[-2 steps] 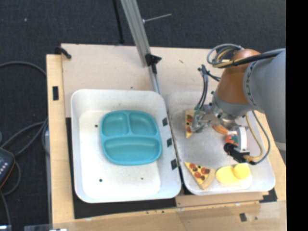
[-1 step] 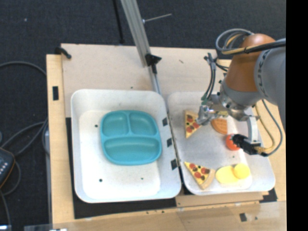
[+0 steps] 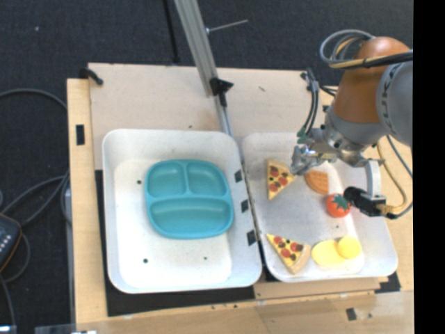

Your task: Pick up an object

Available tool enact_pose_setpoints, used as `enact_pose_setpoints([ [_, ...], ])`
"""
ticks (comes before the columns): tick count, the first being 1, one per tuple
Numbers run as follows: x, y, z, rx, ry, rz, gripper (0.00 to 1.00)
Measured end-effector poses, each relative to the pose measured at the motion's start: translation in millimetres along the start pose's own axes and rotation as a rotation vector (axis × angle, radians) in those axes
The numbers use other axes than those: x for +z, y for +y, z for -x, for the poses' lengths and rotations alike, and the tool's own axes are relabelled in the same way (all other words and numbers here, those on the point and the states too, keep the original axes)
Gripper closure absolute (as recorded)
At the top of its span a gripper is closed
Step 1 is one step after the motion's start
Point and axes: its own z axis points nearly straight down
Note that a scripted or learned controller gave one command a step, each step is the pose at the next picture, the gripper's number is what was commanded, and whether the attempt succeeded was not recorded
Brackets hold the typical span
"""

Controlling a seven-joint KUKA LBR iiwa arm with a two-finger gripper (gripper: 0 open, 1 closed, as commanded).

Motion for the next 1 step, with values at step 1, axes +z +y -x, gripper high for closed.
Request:
enact_pose_setpoints([
  [1,-16.9,14.9,-53.4,-0.005,0.002,-0.001,1.00],
])
